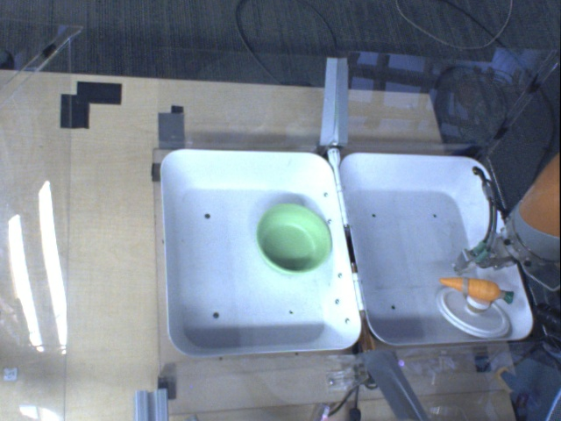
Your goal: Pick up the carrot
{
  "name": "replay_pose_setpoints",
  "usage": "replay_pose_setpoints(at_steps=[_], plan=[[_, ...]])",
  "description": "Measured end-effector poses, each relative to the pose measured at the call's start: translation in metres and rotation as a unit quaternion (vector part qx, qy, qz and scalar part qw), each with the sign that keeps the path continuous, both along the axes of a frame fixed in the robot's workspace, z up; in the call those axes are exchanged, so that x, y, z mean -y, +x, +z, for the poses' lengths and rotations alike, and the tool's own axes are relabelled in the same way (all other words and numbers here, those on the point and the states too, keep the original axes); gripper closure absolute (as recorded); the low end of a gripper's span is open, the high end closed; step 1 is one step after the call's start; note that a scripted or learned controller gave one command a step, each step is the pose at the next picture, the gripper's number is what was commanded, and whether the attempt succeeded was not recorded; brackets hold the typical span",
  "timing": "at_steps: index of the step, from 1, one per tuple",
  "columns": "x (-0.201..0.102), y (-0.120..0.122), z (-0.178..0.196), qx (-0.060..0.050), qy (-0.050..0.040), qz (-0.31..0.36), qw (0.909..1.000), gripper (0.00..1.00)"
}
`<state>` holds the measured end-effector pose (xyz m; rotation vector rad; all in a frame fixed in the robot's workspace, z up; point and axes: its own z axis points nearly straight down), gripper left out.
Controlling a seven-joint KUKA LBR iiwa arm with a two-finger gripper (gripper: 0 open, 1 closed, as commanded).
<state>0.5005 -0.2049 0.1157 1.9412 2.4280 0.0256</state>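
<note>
1. At the right-hand wall of the right bin, the gripper hangs low over the bin floor. Its tip is small and dark against the white, and I cannot tell whether it is spread or closed.
2. Nothing orange shows at the gripper's tip, so I judge that it holds nothing.
3. Just beside the tip, toward the near edge of the bin, lies the carrot. It rests on its side, with its orange point toward the bin's middle and its greenish end toward the right wall.
4. The carrot lies on top of a white round disc in the bin's near right corner. It looks near the gripper but apart from it; from this slant I cannot be sure of the gap.
5. Behind the gripper, the arm comes in from the right, its orange band showing above the bin's wall.
6. Well apart, in the left bin, sits a green bowl, which plays no part in this job.
7. Progress, as I judge it: the approach looks nearly done, since the gripper is low and close to its target. The grasp and the lift are both left, because the carrot is on the disc and not yet raised.
8. The carrot's perch on the disc beside the bin wall may leave little room for a clean closing.
</note>
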Motion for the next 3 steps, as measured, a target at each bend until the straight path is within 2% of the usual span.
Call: replay_pose_setpoints(at_steps=[1, 2, 3], plan=[[0.000, 0.000, 0.000, 0.000, 0.0000, 0.000, 1.0000, 0.00], [-0.032, -0.008, -0.025, -0.010, -0.0010, 0.087, 0.9961, 0.00], [-0.032, -0.004, -0.012, -0.005, -0.0023, 0.088, 0.9961, 1.00]])
